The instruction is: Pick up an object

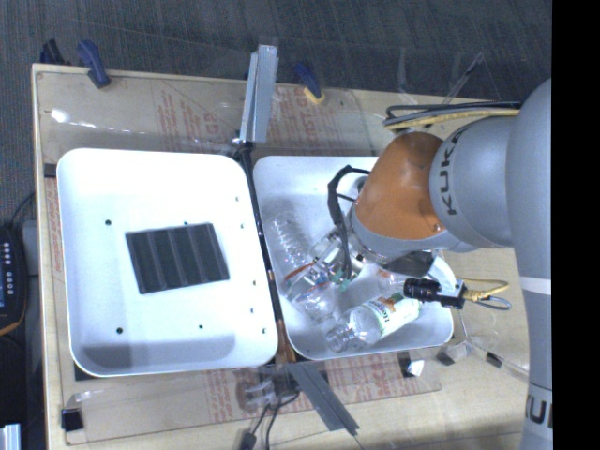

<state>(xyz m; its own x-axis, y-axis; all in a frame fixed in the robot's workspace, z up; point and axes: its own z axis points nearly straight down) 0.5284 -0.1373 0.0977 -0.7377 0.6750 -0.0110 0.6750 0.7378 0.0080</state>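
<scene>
Several clear plastic bottles lie in the right bin (300,181). One bottle (287,235) lies near the bin's left wall. Another with a white label (377,317) lies along the front wall. A third bottle with a red and green label (314,284) lies between them. My gripper (337,262) reaches down among these bottles, right beside the middle one. The orange band and grey wrist above hide most of it. In the left bin (84,186) a dark ribbed rectangular pad (176,256) lies flat.
A metal divider post (258,92) stands at the back between the bins. Blue clamps (94,64) hold the bench's back edge. Cables (441,112) run along the back right. A black-tipped cable (436,292) hangs off the wrist over the right bin's front.
</scene>
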